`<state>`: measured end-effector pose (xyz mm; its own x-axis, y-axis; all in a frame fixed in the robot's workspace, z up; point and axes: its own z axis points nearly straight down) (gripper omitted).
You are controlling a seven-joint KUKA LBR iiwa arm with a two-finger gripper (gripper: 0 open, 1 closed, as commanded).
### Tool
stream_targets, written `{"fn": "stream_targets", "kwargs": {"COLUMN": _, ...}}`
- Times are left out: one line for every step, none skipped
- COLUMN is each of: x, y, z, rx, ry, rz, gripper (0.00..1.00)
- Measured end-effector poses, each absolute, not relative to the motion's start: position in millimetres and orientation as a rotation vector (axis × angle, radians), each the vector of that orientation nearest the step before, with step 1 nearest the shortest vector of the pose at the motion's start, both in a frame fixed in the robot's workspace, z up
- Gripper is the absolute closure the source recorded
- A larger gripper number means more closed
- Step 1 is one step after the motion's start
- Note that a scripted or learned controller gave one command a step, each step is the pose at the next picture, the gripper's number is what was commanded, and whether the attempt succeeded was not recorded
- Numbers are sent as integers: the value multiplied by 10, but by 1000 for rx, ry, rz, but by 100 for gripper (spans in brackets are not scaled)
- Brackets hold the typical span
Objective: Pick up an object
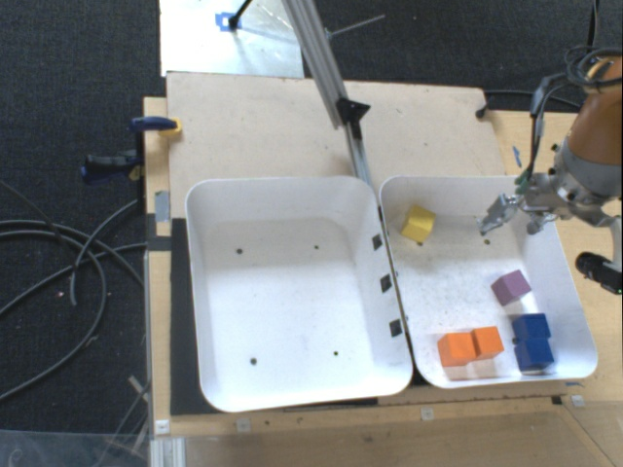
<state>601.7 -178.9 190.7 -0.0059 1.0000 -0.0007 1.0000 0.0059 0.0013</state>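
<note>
Camera view: jaws [506, 212] over right bin [574, 290], openness unclear; orange block [470, 344] long axis left-right.

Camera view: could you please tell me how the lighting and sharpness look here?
Camera view: soft, even light; the two white plastic bins read bright but not blown out; the yellow block casts only a faint shadow; a glaring pale sheet sits at the top; the tool looks slightly blurred.
</note>
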Motion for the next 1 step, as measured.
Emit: {"fn": "stream_targets", "kwargs": {"x": 6611, "y": -1143, "z": 2304, "rx": 2202, "ry": 2232, "rz": 13, "gripper": 0}}
